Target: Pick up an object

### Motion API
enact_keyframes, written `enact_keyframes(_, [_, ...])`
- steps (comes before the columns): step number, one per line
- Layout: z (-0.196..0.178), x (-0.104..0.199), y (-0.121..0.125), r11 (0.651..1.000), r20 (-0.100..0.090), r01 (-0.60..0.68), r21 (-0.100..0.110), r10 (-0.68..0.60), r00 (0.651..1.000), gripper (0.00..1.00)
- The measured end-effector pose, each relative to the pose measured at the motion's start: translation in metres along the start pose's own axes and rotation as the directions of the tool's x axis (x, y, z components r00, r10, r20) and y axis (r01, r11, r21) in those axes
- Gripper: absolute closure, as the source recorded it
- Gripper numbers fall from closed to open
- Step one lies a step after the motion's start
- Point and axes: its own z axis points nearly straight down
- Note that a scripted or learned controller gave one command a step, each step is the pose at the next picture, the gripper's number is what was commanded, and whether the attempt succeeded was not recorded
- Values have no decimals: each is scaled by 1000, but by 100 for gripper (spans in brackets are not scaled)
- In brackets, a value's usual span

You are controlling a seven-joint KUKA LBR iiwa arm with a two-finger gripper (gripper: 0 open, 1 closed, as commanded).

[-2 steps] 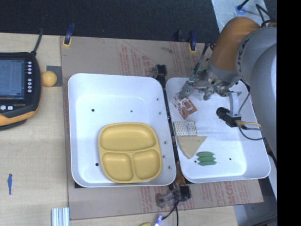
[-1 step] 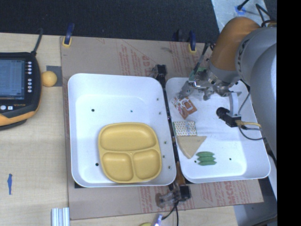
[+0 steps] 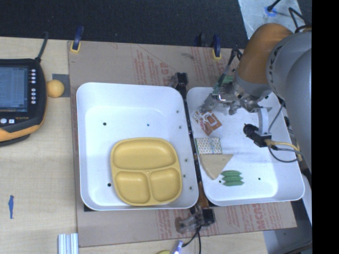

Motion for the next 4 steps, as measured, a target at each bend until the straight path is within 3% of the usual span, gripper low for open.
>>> enact_keyframes(1, [0, -1, -12, 1000, -2, 2, 0, -2, 1000, 0])
enact_keyframes(3, [0, -2, -12, 1000, -4, 3, 1, -3, 1000, 0])
enact_keyframes(4, [-1, 0, -29, 1000, -1, 1, -2, -1, 1000, 0])
